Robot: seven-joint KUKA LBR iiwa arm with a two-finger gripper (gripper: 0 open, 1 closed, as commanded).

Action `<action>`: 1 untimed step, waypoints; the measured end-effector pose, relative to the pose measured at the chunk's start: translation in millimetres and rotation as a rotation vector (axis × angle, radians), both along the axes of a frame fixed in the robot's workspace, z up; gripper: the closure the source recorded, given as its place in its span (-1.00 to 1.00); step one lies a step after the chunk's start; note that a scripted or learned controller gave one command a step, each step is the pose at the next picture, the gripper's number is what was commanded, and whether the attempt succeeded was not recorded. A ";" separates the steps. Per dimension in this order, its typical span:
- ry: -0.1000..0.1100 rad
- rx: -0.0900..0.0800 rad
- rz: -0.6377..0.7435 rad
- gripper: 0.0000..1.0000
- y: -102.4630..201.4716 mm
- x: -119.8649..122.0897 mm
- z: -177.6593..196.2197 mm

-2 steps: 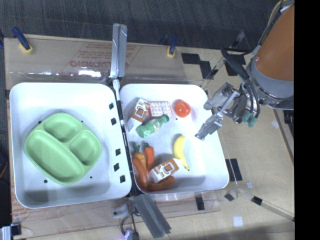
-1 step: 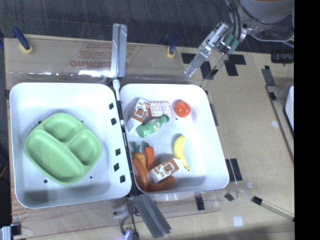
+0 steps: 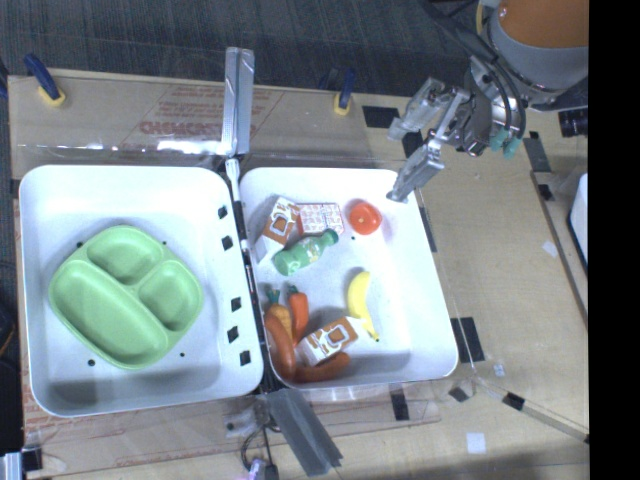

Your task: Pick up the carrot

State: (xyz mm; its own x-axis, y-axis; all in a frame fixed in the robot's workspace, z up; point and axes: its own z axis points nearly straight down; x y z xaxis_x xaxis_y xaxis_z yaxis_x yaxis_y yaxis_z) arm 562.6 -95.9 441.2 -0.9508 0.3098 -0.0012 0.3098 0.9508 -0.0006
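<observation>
The carrot (image 3: 298,314) is a small orange piece with a green top. It lies in the right bin (image 3: 425,298), near the left wall, between a reddish sausage (image 3: 280,344) and a small carton (image 3: 331,338). My gripper (image 3: 400,163) hangs above the right bin's far right corner, well away from the carrot. It is open, with nothing between the fingers. The lower fingertip (image 3: 398,192) points down over the bin's rim, close to a red tomato (image 3: 364,217).
The right bin also holds a green bottle (image 3: 305,253), a banana (image 3: 360,305) and two printed cartons (image 3: 300,218). A green divided plate (image 3: 125,293) lies in the left bin (image 3: 40,208). A metal divider (image 3: 238,98) stands between the bins.
</observation>
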 end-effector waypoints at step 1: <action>0.000 -0.001 0.441 -1.00 -26.3 -50.1 2.7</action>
